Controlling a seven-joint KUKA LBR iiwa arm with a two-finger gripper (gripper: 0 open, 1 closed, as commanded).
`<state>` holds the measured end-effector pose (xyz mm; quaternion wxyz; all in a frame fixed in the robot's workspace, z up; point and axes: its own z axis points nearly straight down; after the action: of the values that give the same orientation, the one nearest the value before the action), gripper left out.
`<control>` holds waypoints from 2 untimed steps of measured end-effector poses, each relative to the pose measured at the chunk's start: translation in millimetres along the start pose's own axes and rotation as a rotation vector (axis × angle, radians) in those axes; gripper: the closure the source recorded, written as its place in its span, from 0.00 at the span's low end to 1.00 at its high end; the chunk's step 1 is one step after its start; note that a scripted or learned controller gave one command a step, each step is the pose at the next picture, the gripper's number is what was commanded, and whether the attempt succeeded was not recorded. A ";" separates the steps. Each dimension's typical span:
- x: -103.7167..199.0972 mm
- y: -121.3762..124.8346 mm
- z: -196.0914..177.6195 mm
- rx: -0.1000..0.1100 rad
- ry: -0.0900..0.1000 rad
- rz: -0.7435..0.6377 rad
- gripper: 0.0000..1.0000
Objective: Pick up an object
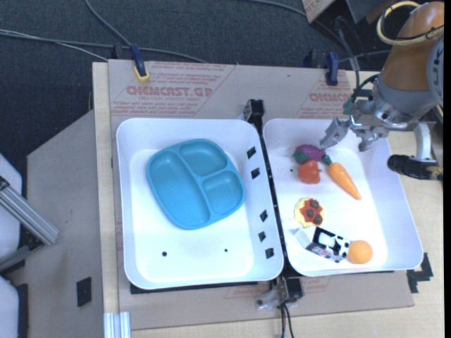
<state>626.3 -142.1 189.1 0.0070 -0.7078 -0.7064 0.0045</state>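
Note:
My gripper [349, 139] hangs over the back of the right bin [398, 210], open, with nothing between its fingers. Just left of it and lower lie a purple toy vegetable [308, 152] and a red one [309, 172], touching each other. An orange carrot [344, 179] lies slantwise below the gripper. Nearer the front of the same bin are a yellow piece with red and dark spots [309, 211], a black-and-white packet [328, 243] and an orange ball [360, 251].
The left bin [134, 210] holds a blue divided plate [196, 182]. A black divider with clips [262, 189] runs between the two bins. The cardboard bench top [176, 86] is clamped at the back.

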 end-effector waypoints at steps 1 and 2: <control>0.3 3.2 -9.1 -0.015 -0.002 -0.003 0.00; -0.5 4.9 33.1 -0.010 -0.002 -0.003 0.00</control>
<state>630.7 -142.5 155.8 0.0025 -0.7069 -0.7073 0.0015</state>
